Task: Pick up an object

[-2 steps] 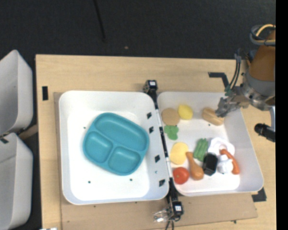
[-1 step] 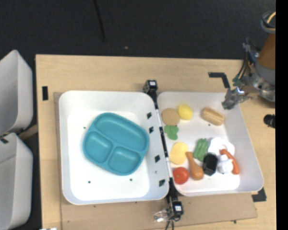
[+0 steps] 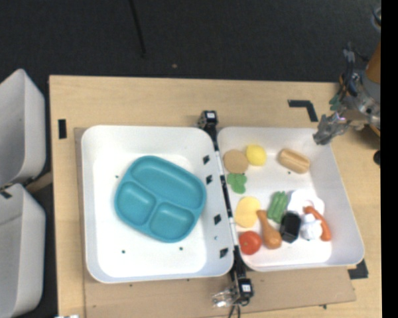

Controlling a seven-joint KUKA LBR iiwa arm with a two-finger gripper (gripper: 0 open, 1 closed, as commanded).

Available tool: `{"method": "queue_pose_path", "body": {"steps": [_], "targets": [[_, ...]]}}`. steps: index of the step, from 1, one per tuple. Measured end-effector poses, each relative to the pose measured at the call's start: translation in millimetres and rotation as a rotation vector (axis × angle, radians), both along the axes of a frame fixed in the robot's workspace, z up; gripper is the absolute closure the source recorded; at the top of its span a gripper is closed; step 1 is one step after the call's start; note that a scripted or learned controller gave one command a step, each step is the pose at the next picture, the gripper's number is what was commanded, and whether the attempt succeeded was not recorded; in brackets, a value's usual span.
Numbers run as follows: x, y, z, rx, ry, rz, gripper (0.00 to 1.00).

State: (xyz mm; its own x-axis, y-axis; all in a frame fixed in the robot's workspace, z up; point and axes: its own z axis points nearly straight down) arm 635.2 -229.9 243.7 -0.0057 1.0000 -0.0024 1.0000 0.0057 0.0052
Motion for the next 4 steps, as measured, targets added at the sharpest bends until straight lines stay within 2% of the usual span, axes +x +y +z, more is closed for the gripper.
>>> {"method": "queue_pose_path", "body": {"steps": [1,2,4], "targets": [[-31,36,-10,0.002,0.006,-0.001,1.00],[-53,73,-6,0.002,0.004,-0.001,1.00],[-116,136,1,0.003,0.007,-0.002,1.00]]}}
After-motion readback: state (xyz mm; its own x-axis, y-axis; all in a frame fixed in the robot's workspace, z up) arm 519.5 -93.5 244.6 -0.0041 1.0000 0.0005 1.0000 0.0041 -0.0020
